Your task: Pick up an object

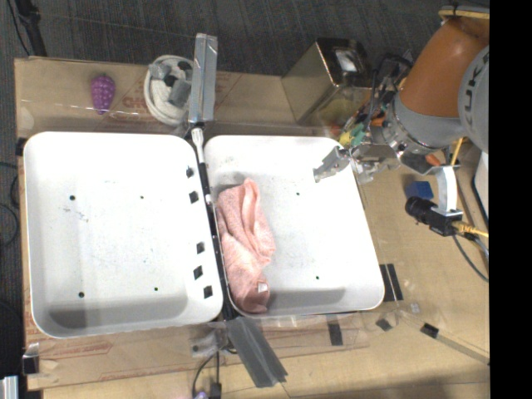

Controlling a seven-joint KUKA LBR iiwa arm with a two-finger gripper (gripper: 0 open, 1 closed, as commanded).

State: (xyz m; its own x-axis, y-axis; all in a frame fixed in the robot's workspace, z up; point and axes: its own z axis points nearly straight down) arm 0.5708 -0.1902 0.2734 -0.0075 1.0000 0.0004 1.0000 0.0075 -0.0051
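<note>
Down at the near edge of the bench, a grey metal bar (253,352) juts out at a slant just below the seam between the two bins. Above it sits the right bin (332,239), and inside lies the one thing to grab: a pink cloth (243,239), crumpled into a long bundle against the bin's left wall, running from about mid-bin down to the near edge. Beside it, the left bin (108,231) shows only a few dark specks on its white floor.

Now to the gripper (328,166). It hangs over the far right corner of the right bin, the arm (440,73) reaching in from the right with its orange band bright above the wrist. The fingers are small and blurred from this angle; I cannot tell how far apart they are. Nothing is seen between them, and the cloth lies well apart from them, to the left and nearer.

Beyond the bins on the far side sit a purple object (102,92), a white coil (169,88) and a brown box (332,69).
</note>
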